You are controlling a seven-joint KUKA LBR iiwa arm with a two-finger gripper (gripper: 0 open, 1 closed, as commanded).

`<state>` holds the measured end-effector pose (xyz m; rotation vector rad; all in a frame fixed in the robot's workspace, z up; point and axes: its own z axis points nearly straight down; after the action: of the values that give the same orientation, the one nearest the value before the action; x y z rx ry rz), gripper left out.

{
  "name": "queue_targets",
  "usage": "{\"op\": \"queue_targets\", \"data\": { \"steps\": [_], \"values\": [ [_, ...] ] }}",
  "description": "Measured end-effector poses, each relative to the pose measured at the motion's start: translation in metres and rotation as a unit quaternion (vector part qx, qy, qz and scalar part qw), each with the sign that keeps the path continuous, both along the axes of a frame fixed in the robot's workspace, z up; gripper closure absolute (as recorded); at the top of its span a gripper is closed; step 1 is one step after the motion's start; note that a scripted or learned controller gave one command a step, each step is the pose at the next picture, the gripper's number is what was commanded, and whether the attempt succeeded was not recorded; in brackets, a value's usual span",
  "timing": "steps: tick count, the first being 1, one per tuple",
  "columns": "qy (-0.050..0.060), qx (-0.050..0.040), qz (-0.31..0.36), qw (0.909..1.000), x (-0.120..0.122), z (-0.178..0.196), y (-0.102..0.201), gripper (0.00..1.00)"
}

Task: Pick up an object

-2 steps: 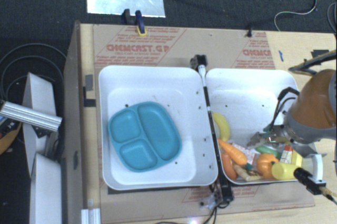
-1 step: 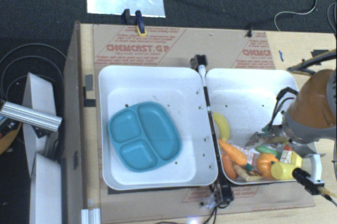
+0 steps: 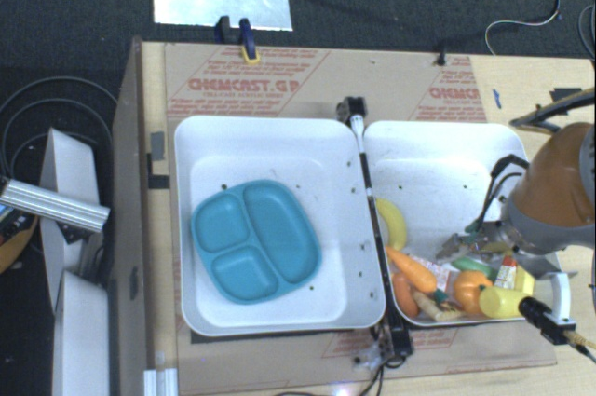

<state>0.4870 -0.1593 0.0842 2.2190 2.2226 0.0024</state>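
The arm's gripper [image 3: 484, 240] reaches down into the right bin [image 3: 438, 152]; whether it is wide or narrow cannot be told. Just beneath and beside it lie a carrot [image 3: 413, 269], an orange [image 3: 470, 290], a banana [image 3: 393, 222] and a yellow piece [image 3: 503, 302]. Well away, a blue divided plate [image 3: 256, 238] sits in the left bin [image 3: 270, 138].

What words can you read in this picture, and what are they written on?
"CHEMCAST GP": red letters on the brown cardboard sheet behind the left bin.
A second red print on the cardboard behind the right bin looks like the same word, slanted and partly cut off.
A small packet among the toy food has a label, too small to read.
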Motion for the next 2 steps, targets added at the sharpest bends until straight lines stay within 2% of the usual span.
{"op": "queue_targets", "data": {
  "steps": [1,2],
  "values": [
    [-0.002,-0.0002,0.003,1.0000,0.0013,0.0003,0.0578,0.00],
    [-0.001,-0.0005,0.001,1.0000,0.0007,0.0002,0.0619,0.00]
  ]
}}
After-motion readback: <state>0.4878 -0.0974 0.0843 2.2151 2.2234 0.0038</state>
